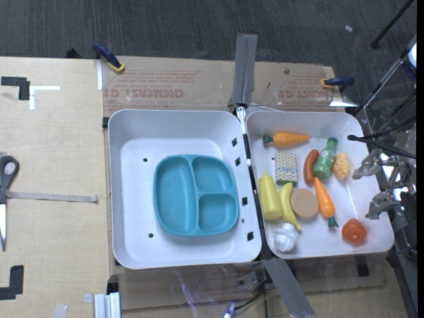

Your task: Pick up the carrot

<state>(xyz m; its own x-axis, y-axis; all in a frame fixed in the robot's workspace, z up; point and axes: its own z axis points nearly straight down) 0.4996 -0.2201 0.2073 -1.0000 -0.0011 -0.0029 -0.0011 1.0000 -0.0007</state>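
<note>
1. The gripper (pixel 379 189) sits at the right edge of the right bin (pixel 371 247), over its rim, with the arm's dark cabling trailing off to the right.
2. Its two metal fingers (pixel 366 169) stand apart, one farther and one nearer, with nothing between them.
3. Two carrots lie in the right bin. One carrot (pixel 289 138) rests near the far wall, lying left to right with its green top to the left.
4. The second carrot (pixel 324 200) lies nearer, in the middle of the bin, slanting with its green tip toward the near right, just left of the tomato (pixel 354 232).
5. Both carrots are apart from the gripper; the nearer one is closer to it.
6. Around them lie a green bottle (pixel 325 159), an ear of corn (pixel 341 166), a red-orange sausage-shaped item (pixel 309 166), a checked cracker (pixel 286 167), a yellow bottle (pixel 269 196), a banana (pixel 289 206), a tan round disc (pixel 305 203) and a white garlic bulb (pixel 285 236).
7. The left bin (pixel 126 230) holds a teal divided plate (pixel 165 204) with three compartments.
8. Scissors (pixel 5 191) lie on the bench at the far left.
</note>
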